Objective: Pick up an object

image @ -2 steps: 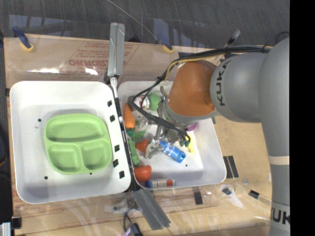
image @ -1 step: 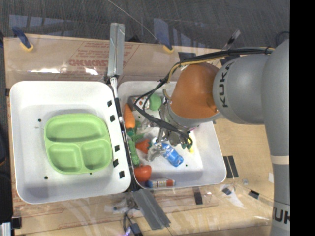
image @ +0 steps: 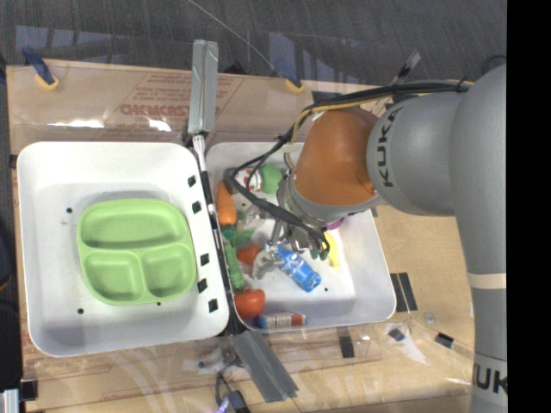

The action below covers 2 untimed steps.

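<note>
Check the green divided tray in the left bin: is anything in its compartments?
Empty. The green tray lies flat in the left bin, and all three compartments show bare green plastic.

Even light, perhaps slightly soft focus

The grey arm [image: 448, 144] reaches in from the right, orange band [image: 331, 157] above its wrist. Its metal two-finger end effector [image: 280, 252] points downward.
</note>
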Each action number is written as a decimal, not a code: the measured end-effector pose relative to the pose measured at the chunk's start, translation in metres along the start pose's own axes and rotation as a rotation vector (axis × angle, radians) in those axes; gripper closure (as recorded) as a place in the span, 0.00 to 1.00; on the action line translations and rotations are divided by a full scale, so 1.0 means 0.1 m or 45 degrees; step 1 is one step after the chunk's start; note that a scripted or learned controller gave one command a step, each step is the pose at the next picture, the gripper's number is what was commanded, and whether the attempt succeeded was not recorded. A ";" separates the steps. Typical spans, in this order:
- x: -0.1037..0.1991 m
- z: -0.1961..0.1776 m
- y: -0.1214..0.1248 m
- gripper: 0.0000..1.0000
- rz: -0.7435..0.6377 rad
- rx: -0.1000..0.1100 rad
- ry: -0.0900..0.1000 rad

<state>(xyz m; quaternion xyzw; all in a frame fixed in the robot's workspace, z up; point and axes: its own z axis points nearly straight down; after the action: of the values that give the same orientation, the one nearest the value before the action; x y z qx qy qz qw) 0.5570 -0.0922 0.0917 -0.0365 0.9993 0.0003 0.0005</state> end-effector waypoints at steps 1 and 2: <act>0.03 -0.01 -0.27 0.00 -0.316 0.002 -0.002; 0.38 0.00 -0.23 0.00 -0.207 -0.001 0.002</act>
<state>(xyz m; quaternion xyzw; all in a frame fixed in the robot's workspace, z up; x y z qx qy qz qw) 0.5209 -0.1174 0.0916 -0.1173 0.9931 0.0005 -0.0005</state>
